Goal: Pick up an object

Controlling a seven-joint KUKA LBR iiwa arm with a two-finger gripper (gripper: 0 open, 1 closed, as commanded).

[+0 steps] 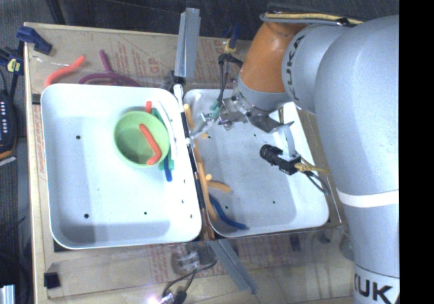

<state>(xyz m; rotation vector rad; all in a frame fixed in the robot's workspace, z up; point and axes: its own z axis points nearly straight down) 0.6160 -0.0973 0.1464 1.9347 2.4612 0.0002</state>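
Honestly, from my remote seat I saw the arm (319, 79) leaning in from the right over the right-hand bin (308, 211), its orange band sitting above the wrist. The gripper (211, 119) hung low at that bin's upper left corner, close to the wall shared with the left bin (81, 207). I could not tell its state, since the metal parts there blurred together, and I could not make out anything between them.

A green bowl (135, 136) sat in the left bin, toward its right side, with a bent orange-red piece (150, 140) lying across its inside. Just beside the bowl's right rim lay a blue piece (167, 170) and some green strips, touching or nearly touching the bowl.

Along the right bin's left wall a thin orange stick (201, 170) lay lengthwise, and near the lower left corner a curved blue piece (227, 222) rested on the floor, with a small orange piece (220, 188) just above it. A black cylindrical fitting (278, 158) with a cable hung over the middle of that bin.

On the bench behind the left bin I noted an orange-handled tool (64, 70) and a purple loop (108, 77)
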